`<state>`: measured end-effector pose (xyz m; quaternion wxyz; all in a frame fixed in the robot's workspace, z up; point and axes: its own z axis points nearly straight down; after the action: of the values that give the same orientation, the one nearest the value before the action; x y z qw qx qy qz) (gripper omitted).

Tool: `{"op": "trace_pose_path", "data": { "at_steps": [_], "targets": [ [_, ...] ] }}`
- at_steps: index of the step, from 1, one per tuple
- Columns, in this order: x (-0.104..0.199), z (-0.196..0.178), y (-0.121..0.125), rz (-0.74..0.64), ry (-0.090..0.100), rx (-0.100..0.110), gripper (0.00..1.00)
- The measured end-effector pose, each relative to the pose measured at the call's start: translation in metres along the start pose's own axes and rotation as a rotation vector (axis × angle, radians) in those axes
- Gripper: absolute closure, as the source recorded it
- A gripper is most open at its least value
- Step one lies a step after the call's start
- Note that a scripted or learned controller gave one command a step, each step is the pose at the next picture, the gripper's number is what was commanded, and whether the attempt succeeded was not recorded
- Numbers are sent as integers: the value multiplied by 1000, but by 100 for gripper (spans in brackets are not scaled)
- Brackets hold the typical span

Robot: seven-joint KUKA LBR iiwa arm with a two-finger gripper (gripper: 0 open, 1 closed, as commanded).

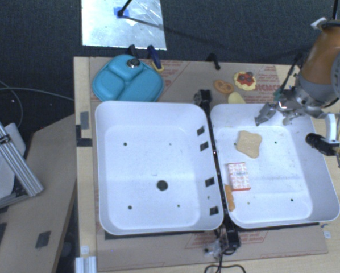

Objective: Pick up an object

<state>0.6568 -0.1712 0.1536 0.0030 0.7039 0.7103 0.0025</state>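
Right bin: tan slice; box, long axis running near-to-far. Left bin: dark disc. Claw fingers spread, empty, over right bin's far rim.

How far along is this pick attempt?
Early. Nothing is lifted yet: the tan flat piece, the small patterned box and an orange stick all lie in the right bin. The gripper hangs over that bin's far edge, holding nothing. Descending, grasping and lifting remain.
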Motion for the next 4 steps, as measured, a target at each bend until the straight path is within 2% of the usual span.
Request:
{"op": "trace_pose_path", "data": {
  "at_steps": [1,2,3,4],
  "targets": [
    [-36,69,-72,12,0,2,0],
    [39,67,1,-4,2,-3,0],
    [47,64,-99,9,-3,-4,0],
    [-38,63,-116,11,-2,-6,0]
  ]
}}
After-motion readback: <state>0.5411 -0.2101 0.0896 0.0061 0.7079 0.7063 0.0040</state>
